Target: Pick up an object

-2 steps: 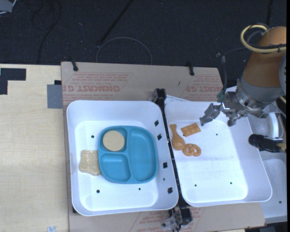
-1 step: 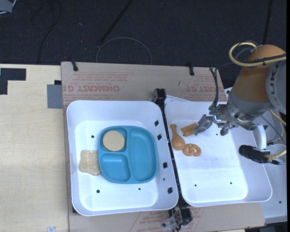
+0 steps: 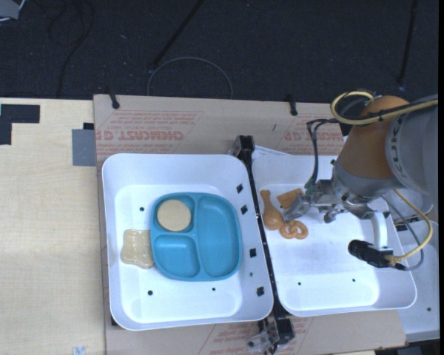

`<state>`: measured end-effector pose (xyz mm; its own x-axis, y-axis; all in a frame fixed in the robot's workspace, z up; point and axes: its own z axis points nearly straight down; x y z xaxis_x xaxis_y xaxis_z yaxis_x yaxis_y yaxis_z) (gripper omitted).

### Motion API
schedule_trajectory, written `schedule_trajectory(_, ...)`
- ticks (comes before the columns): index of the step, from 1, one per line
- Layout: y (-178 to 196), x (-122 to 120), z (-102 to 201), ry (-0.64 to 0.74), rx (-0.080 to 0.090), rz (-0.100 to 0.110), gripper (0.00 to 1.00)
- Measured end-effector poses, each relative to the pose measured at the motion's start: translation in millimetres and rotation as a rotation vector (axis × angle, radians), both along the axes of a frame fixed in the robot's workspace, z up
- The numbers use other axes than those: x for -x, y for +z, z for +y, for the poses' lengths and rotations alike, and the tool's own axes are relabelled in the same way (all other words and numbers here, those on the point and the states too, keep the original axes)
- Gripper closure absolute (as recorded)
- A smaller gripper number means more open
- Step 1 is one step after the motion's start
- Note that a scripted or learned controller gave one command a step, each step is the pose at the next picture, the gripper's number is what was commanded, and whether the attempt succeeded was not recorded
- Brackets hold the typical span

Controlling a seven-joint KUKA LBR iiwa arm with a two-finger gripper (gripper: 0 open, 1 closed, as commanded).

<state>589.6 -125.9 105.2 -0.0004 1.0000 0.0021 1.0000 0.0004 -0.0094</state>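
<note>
From my remote station I log the bench from left to right. The left bin holds a blue sectioned tray, lying flat and filling most of the bin floor. In the tray's upper left compartment sits a round tan cookie-like disc. Outside the tray, touching its left edge and resting on the bin floor, is a pale yellow spongy piece.

Between the two bins runs a black divider clamp, with a bracket at its near end.

The right bin contains a small cluster of orange-brown toy food items in its upper left area. I note a curved, elongated piece nearest the divider, a flat orange piece just beside it toward the back, and a pretzel-like looped piece just in front. These are the candidates for the pick; all appear to rest on the bin floor.

The gripper hangs low over this cluster, its tip at or just beside the flat orange piece and the curved piece. I cannot tell whether the fingers stand apart or together, as the metal parts blur against the objects, and I see nothing plainly caught between them.

The grey arm with its orange band enters from the right, cables looping around the wrist.
</note>
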Motion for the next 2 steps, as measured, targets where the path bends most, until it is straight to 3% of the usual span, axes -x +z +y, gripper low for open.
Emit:
schedule_trajectory(1,13.6,-1.0,-1.9,-0.004,0.001,-0.003,1.00)
schedule_trajectory(2,56.4,-2.5,1.2,0.000,0.002,-0.010,1.00)
